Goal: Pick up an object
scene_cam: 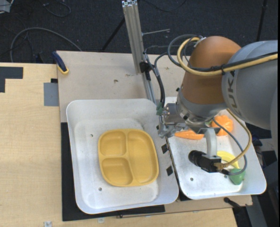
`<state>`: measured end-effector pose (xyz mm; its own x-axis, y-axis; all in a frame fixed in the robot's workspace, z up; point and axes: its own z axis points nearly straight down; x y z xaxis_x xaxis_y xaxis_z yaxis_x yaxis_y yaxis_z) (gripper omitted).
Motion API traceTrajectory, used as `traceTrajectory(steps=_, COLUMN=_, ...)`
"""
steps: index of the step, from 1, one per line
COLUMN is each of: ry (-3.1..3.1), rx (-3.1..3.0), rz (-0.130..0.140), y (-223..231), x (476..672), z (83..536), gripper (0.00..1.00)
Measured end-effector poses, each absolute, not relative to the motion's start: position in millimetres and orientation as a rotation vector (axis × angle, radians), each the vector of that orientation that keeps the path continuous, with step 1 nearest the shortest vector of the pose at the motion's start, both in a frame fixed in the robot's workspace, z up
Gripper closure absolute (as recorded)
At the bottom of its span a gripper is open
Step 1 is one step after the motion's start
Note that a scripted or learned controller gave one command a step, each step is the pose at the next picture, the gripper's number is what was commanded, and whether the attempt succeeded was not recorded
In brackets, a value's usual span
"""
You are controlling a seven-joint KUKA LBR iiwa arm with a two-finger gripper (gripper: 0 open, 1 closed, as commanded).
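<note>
Orange carrot-like piece [190, 135] is lying in the right bin [201, 184], partly under the arm [210, 74] hovering over that bin; whether anything is being grasped cannot be told.

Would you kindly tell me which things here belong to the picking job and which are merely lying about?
Job, likely: arm over the right bin; in that bin, two orange pieces, a yellow piece, a green piece; divided yellow plate in the left bin.
Lying about: blue-handled tool on the bench, metal post, floor cables.
</note>
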<state>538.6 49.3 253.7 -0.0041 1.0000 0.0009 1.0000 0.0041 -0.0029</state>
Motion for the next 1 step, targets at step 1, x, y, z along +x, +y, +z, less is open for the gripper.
traceTrajectory(steps=1, ry=-2.224, rx=-2.215, rz=0.004, y=101.0, x=536.5, z=252.2, gripper=1.0)
